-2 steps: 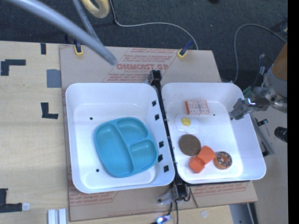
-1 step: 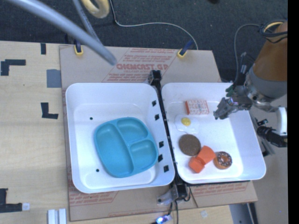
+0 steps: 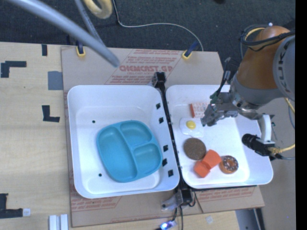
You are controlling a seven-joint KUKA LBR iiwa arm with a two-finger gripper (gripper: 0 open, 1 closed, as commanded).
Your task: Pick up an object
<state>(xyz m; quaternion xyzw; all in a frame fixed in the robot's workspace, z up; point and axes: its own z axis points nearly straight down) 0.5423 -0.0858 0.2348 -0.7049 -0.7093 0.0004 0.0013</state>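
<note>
Two shallow white plastic bins sit side by side on a cardboard sheet, and the black divider where they meet serves as landmark. Nearest the viewer, right of the divider, the right bin holds an orange blocky piece, with a small round sprinkled doughnut just beyond its right side. Slightly farther back lies a flat, dark brown, rough-looking disc, then a toy fried egg, white with a yellow yolk, close to the divider. Left of the divider, the left bin carries a smooth blue divided tray. Farther back, right of the egg, the dark gripper hangs low over a red-and-white strip; whether it is open or closed cannot be told. The grey and orange arm rises behind it.
</note>
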